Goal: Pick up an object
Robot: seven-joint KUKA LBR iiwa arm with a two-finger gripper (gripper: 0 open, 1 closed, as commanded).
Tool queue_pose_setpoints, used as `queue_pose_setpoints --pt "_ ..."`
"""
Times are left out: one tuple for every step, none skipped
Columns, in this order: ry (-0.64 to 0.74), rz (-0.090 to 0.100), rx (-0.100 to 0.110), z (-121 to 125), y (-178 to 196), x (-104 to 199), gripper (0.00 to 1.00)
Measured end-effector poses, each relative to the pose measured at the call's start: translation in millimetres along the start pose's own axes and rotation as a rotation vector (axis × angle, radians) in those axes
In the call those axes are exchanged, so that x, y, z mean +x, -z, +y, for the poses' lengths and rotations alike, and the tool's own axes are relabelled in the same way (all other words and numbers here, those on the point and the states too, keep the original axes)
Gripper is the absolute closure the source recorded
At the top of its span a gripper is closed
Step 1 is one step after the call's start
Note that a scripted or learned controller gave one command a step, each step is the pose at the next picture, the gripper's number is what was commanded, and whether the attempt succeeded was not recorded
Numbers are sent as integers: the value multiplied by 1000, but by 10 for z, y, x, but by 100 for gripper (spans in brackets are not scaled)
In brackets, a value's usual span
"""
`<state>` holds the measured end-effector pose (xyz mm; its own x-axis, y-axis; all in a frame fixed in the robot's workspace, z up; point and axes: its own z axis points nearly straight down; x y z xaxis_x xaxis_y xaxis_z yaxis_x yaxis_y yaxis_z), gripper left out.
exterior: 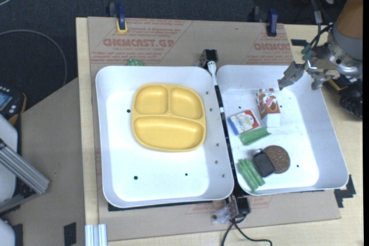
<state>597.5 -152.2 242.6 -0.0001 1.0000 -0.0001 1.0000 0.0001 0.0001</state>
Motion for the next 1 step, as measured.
queue_pose_setpoints --pt "-5 -9 -21 -856 2148 -447 0"
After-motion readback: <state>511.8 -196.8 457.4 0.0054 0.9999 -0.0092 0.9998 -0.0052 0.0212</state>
